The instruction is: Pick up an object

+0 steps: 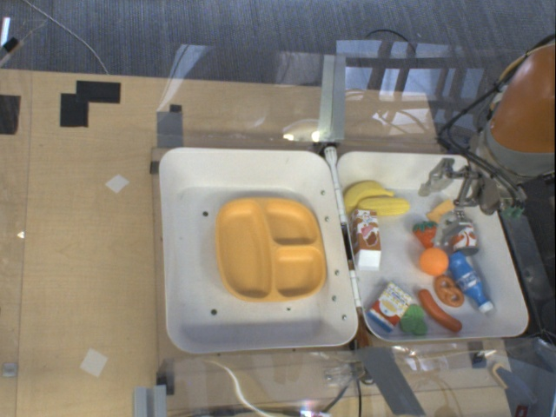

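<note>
The right bin holds several toy foods: two bananas, a small carton, a strawberry, an orange, a blue bottle, a pretzel, a sausage, a broccoli, a snack box and a yellow wedge. My gripper hangs over the right bin's upper right part, above the yellow wedge. Its two fingers stand apart, open, with nothing gripped. A red-and-white item lies just below it.
The left bin holds a yellow divided plate. A metal divider runs between the bins. The arm's orange band and cables sit at the upper right. Bare wooden bench lies to the left.
</note>
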You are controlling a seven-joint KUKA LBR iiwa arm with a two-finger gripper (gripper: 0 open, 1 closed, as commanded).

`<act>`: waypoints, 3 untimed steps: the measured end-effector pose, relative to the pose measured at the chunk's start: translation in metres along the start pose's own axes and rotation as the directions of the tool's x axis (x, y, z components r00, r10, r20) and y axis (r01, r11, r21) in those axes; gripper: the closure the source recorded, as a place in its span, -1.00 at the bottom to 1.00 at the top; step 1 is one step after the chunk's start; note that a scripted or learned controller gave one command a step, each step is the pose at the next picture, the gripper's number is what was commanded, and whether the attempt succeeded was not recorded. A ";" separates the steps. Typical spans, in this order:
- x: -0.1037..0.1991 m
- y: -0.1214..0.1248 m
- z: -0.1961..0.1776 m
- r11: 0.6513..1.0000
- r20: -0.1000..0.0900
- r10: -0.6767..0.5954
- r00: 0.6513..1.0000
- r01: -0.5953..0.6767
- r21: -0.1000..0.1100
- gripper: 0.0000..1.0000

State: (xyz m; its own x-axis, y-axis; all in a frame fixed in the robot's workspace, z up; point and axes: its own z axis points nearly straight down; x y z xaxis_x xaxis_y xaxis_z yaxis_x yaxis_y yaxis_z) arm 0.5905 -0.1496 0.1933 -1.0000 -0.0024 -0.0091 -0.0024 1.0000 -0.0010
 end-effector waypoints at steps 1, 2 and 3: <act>0.047 -0.003 0.096 0.984 -0.009 0.177 0.984 -0.177 -0.001 -1.00; 0.020 -0.055 0.100 0.851 0.003 0.525 0.851 -0.525 0.000 -1.00; 0.037 0.054 0.097 0.739 -0.005 0.674 0.739 -0.674 0.000 -1.00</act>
State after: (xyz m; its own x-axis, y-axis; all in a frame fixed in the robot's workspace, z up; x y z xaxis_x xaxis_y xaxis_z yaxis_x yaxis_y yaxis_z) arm 0.5541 -0.0959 0.0954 -0.7407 0.6718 -0.0026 0.6718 0.7407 0.0056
